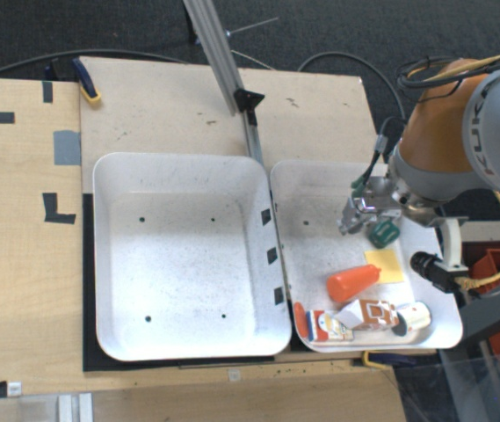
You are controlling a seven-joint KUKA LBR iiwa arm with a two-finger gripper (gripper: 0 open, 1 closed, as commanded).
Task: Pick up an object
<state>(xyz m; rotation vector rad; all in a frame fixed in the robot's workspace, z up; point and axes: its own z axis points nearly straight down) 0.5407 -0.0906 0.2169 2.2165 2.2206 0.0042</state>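
Note:
My gripper [356,219] hangs over the right bin [313,244], near the middle of its far half. A small dark green object [384,232] lies just to the gripper's right, close to it or touching; I cannot tell which. Nearer the front lie a yellow flat square [388,265] and an orange cone-shaped object [352,282] partly over it. Along the bin's front wall rest a white and orange carton [374,313], a small red and white package [320,325] and a white item with a dark end [413,317].
The left bin [184,253] stands beside the right one, sharing a middle wall with black clips [271,255]. A slanted metal bar [219,47] rises from behind the bins. The arm's grey and orange body [447,139] overhangs the right bin's far right corner.

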